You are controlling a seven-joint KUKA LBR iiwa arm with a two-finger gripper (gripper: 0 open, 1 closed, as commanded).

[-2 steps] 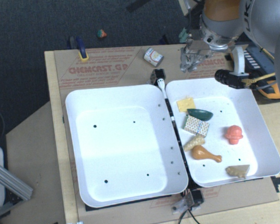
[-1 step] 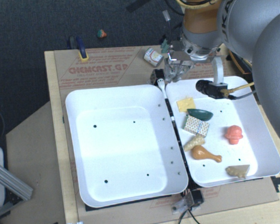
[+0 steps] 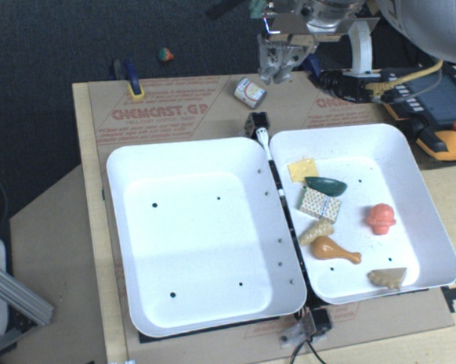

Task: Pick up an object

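Two white bins sit side by side below my gripper (image 3: 282, 65), which hangs above the bench's far edge, past both of them. From here I cannot tell how its fingers stand, and I see nothing between them. Just beside the fingers, toward the left bin (image 3: 137, 224), a small white cube (image 3: 249, 92) lies on the board. The pickable things are all in the right bin (image 3: 418, 201), well below the fingers: a yellow square (image 3: 302, 169), a dark green piece (image 3: 326, 185), a patterned block (image 3: 319, 205), an orange drumstick shape (image 3: 334, 250), a pink lump (image 3: 381, 218) and a tan chunk (image 3: 388, 278).
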